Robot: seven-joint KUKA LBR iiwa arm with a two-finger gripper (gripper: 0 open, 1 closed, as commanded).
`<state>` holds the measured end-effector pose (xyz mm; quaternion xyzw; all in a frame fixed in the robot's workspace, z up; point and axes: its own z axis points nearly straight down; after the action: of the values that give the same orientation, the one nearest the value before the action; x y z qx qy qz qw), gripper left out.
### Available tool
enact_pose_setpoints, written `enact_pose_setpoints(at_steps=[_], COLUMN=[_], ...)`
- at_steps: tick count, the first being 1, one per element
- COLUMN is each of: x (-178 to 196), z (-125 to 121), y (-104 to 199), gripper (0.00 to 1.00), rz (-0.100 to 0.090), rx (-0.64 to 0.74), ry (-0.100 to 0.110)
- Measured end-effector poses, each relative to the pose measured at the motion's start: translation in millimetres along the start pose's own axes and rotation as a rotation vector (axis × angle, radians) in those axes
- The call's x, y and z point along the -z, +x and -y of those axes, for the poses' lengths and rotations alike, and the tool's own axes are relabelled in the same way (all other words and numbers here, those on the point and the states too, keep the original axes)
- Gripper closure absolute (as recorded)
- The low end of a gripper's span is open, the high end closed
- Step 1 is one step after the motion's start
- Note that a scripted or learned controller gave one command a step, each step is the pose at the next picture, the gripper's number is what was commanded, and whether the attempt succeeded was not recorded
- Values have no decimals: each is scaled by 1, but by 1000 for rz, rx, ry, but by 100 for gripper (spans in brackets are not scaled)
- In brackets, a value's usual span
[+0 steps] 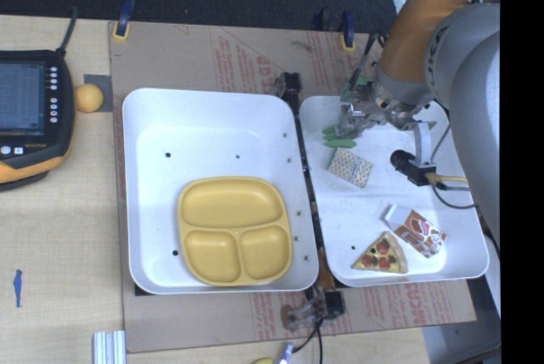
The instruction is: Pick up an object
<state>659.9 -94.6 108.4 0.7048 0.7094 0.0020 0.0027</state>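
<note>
Both bins looked like smooth white plastic, slightly glossy. Divided tray was matt yellow plastic. Bench top showed pale wood grain under a brown cardboard sheet with faded red print. Arm shell was smooth grey, satin, with a glossy orange band. Pizza slice and patterned packet appeared printed, matt.

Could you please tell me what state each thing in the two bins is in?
Yellow tray: flat, upright, in the left bin.
Green piece: under the gripper, right bin.
Patterned square: flat.
Pizza slice: flat.
Red packet: flat.
</note>
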Motion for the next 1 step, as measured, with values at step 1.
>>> enact_pose_setpoints(at_steps=[1], x=[85], z=[90], y=[4], gripper=[100], rz=[-1], rx=[-5], ry=[9])
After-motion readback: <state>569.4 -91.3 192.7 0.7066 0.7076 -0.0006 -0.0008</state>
